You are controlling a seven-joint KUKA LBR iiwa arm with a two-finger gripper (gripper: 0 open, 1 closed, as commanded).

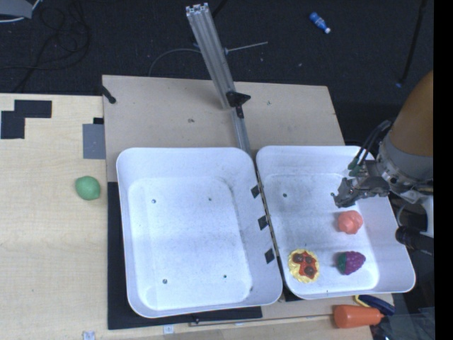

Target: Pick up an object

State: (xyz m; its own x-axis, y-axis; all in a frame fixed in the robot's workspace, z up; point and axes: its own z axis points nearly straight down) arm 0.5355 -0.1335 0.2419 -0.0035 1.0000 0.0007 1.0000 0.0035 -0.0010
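Note:
In the right bin (297,163) lie three small objects: a salmon-pink round piece (349,222), a purple grape bunch (350,262) and a yellow piece with red dots (304,265). My gripper (345,196) hangs over the right side of this bin, just above and slightly left of the pink piece. Nothing shows between its dark fingers. The arm enters from the right edge, with its orange band above the wrist.
The left bin (134,163) sits beside the right one, joined by black clips. A green ball (88,188) rests on the bench to the left. An orange carrot-like piece (356,315) lies below the right bin. A metal rail (216,52) slants up behind the bins.

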